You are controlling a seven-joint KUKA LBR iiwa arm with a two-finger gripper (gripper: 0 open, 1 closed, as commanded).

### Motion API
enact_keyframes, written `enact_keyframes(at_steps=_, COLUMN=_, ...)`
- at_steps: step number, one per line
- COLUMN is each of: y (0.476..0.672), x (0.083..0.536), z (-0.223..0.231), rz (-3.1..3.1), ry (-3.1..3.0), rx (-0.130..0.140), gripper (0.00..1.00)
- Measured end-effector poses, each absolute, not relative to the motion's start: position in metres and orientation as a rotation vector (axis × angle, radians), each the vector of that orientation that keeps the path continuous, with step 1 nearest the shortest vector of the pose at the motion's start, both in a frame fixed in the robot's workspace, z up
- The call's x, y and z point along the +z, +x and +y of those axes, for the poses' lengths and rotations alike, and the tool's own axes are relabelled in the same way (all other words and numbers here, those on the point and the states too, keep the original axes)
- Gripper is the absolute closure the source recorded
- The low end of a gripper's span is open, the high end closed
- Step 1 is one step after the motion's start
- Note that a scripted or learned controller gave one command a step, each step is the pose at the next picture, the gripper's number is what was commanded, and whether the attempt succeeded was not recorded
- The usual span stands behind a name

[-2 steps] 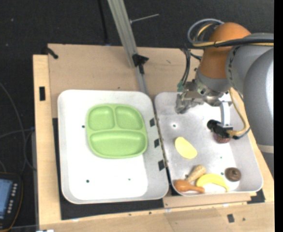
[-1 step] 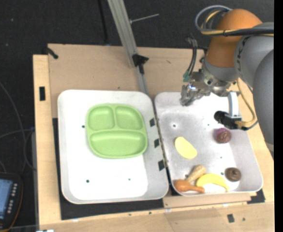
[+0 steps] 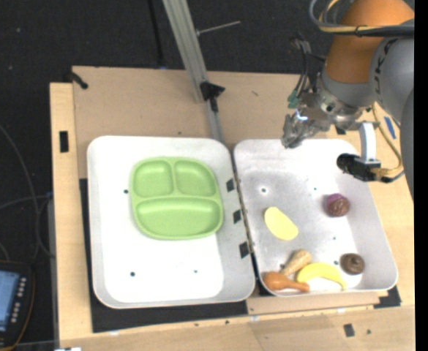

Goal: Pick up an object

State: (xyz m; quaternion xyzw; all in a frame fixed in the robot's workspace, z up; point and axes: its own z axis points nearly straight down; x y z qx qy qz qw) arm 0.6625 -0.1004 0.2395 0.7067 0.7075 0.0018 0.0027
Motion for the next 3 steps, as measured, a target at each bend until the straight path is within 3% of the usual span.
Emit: enact_keyframes(at_steps=3, y=0.681, x=0.244, z=0.064, rz=2.230, ry=2.212, rx=0.004, gripper=1.00)
